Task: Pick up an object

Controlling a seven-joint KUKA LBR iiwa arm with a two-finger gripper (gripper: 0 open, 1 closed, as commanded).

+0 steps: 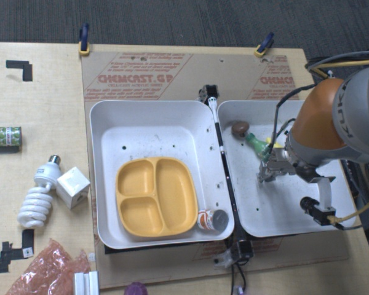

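Two white bins sit edge to edge. Right bin (252, 217): gripper (267, 174) low near centre, finger state hidden; green object (256, 143) and brown lump (240, 128) crowd the far wall.

Dark grey carpet floor (172, 8) behind bench. Pale wooden benchtop (37, 109); brown cardboard sheet (141, 72) clamped at far edge by blue-yellow clamps (84, 40). Even overhead light.

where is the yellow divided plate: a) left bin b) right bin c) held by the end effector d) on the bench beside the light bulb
a: the yellow divided plate lies flat inside the left bin, next to a small can at its lower right corner.
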